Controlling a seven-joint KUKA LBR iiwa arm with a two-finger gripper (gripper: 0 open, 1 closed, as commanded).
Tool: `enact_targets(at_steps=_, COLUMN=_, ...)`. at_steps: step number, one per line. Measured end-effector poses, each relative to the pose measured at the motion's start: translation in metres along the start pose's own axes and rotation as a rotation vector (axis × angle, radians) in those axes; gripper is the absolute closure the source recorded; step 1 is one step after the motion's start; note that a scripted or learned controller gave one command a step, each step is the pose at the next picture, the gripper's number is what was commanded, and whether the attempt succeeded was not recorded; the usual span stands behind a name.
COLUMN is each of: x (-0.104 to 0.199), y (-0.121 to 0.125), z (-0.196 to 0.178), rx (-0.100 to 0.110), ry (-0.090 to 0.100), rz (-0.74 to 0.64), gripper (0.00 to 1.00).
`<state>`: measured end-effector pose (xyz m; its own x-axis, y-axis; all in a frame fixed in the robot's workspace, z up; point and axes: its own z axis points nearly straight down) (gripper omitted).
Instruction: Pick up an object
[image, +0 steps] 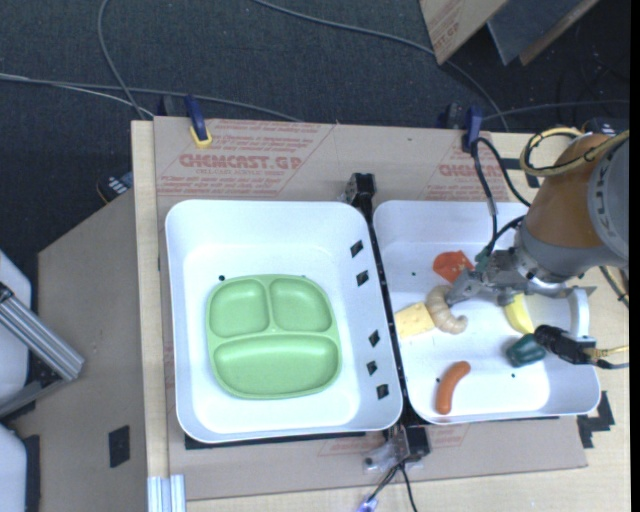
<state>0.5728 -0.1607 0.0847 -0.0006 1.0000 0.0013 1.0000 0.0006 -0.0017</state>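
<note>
Gripper (468, 291) — just above shrimp (446, 309)

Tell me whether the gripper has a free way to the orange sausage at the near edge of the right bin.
Probably yes. The sausage lies alone on bare bin floor, apart from the shrimp-like piece and the dark green item. The gripper sits farther back in the right bin, with nothing between them.

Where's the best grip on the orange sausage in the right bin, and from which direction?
Grip the orange sausage at its middle, coming straight down from above, closing across its narrow width. It lies flat and alone on the floor of the right bin, running up and to the right, with bare floor along both long sides.
</note>
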Motion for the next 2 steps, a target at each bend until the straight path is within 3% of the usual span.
enact_targets(at_steps=1, x=0.0, y=0.0, z=-0.012, rx=-0.002, ry=0.0, rz=0.0, gripper=1.0)
enact_targets(at_steps=2, x=0.002, y=-0.006, z=-0.059, rx=-0.007, ry=-0.002, rz=0.0, gripper=1.0)
